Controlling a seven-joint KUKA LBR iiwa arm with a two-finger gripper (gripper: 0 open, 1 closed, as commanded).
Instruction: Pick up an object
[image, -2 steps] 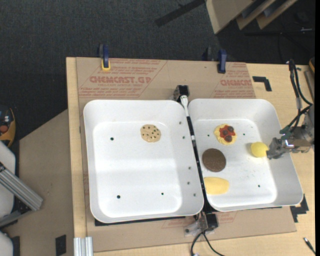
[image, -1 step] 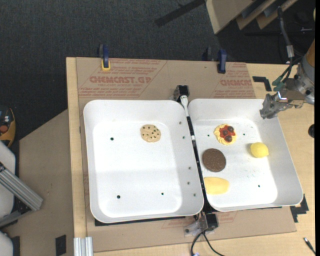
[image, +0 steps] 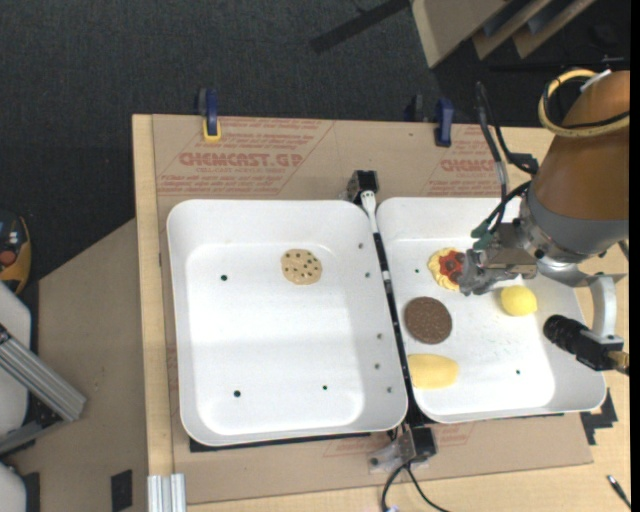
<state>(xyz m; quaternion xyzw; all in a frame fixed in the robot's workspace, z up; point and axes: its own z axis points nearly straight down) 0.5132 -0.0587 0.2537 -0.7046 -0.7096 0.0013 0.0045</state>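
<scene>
- Objects available for picking lie in two white bins set side by side on the tabletop (image: 250, 150).
- Left bin (image: 200, 380): one pale cookie with dark chips (image: 300, 266), lying toward 12 o'clock of the bin floor, well apart from everything else.
- Right bin (image: 540, 395): four items. A small pizza-like disc, yellow with red topping (image: 445, 267), lies at about 10 o'clock of the bin. A dark brown round cookie (image: 428, 319) lies near the bin's left wall, at 6 o'clock from the pizza-like disc. A pale yellow oblong piece (image: 432, 371) lies at 6 o'clock from the brown cookie, just beside it. A yellow lemon-shaped piece (image: 517, 301) lies near the bin's centre, at 3 o'clock from the brown cookie.
- Arm (image: 590, 170), grey with an orange band, enters from 3 o'clock and stands over the right bin.
- End effector (image: 468, 278): positioned at the right edge of the pizza-like disc, overlapping it in this view, with the lemon-shaped piece just beside it at 4 o'clock. Whether it is released or clenched cannot be told, and no item can be made out in its grasp.
- Blue clamps (image: 209, 106) hold the board at its 12 o'clock edge.
</scene>
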